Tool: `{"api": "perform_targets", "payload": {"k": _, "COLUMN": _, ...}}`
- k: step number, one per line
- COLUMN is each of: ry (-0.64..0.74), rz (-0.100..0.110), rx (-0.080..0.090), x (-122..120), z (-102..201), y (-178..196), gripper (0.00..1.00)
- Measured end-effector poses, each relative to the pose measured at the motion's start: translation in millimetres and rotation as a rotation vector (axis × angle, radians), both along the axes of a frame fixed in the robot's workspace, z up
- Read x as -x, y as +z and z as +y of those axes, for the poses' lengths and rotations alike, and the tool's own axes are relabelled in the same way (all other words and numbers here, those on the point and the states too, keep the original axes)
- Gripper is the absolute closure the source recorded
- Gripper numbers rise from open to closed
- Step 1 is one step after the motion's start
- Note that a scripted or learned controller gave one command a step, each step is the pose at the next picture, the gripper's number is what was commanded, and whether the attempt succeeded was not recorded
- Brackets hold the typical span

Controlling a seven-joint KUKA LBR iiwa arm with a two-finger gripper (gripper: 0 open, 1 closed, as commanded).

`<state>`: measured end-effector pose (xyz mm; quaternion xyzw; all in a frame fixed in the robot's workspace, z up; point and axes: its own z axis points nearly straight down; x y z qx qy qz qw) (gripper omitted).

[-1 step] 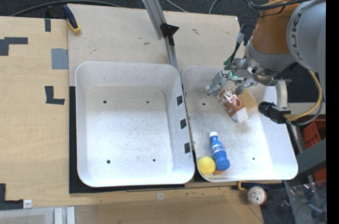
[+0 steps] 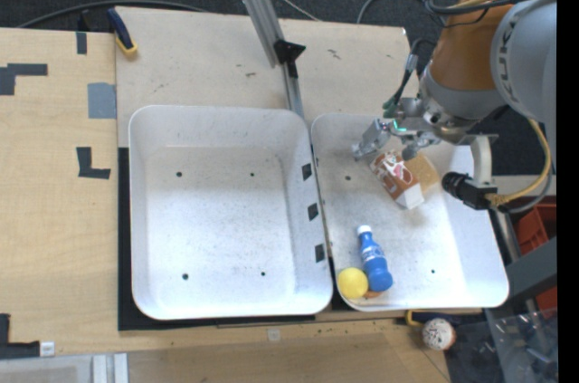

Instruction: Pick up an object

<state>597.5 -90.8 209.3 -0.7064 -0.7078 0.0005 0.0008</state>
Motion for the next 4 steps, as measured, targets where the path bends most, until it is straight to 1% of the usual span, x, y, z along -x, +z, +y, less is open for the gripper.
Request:
{"api": "perform_targets", "payload": {"k": 1, "ry": -0.001, "rz": 0.005, "rx": 0.001, "x": -1, "z": -6, "y": -46, "gripper": 0.00}}
{"api": "perform_targets", "payload": {"k": 2, "ry": 0.000, "rz": 0.005, "rx": 0.000, "x": -2, "z": 0, "y": -92, "gripper": 0.00}}
{"api": "perform_targets", "payload": {"k": 3, "ry": 0.000, "rz": 0.000, "rx": 0.002, "x": -1, "z": 1, "y": -122, "gripper": 0.00}}
{"api": "perform_targets", "payload": {"k": 4, "ry": 0.000, "rz": 0.000, "rx": 0.001, "x": -1, "z": 2, "y": -111, "gripper": 1.00}}
